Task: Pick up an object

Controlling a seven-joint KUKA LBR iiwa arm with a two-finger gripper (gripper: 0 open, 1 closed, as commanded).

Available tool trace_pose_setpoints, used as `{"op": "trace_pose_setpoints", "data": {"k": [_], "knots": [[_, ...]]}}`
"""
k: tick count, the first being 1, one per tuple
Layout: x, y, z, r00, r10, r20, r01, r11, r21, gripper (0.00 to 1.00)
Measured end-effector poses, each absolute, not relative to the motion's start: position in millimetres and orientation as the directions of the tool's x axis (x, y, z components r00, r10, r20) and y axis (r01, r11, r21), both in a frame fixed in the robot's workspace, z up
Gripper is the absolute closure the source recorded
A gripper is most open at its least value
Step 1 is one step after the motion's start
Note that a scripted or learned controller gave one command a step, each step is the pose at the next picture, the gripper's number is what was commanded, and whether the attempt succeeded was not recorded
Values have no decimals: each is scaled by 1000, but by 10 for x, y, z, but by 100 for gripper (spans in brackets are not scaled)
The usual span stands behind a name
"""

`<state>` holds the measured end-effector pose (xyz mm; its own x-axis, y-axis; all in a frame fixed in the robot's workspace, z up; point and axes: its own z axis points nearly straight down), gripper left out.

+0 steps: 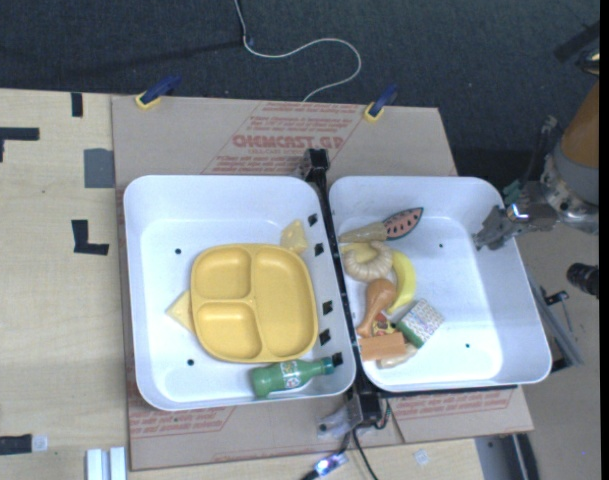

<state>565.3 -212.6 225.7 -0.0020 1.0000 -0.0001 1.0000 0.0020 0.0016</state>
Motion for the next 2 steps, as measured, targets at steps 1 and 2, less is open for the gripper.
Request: {"op": "trace_pose_setpoints", "data": {"k": [1,2], "knots": [[5552,-1703,2285,-4,1000,1,1000,4,-2,100],[5407,-1216,2349,-6,1000,2,1000,6,-2,100]]}}
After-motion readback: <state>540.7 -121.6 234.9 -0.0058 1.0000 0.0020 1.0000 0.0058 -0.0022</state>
